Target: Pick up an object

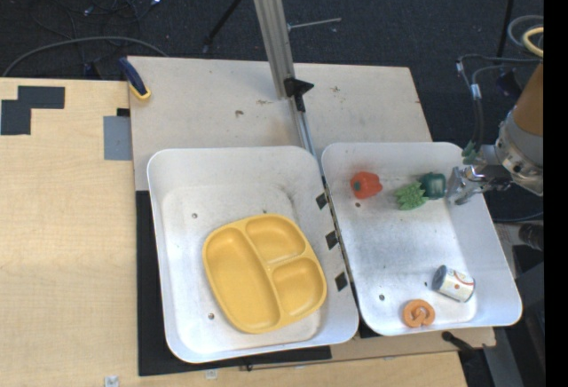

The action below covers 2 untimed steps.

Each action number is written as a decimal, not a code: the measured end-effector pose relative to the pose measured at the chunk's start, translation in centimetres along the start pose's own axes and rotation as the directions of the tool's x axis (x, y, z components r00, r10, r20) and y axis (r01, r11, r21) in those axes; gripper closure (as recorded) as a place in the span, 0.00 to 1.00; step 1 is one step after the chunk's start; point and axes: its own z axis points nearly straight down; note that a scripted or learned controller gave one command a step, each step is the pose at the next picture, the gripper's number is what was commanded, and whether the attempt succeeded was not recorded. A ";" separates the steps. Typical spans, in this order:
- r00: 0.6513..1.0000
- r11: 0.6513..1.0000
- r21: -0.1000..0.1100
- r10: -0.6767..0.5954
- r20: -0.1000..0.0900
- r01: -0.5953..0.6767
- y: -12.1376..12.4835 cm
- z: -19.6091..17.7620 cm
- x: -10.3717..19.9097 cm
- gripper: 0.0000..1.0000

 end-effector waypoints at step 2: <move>1.000 1.000 0.005 -0.005 -0.004 0.005 0.5 0.7 5.4 1.00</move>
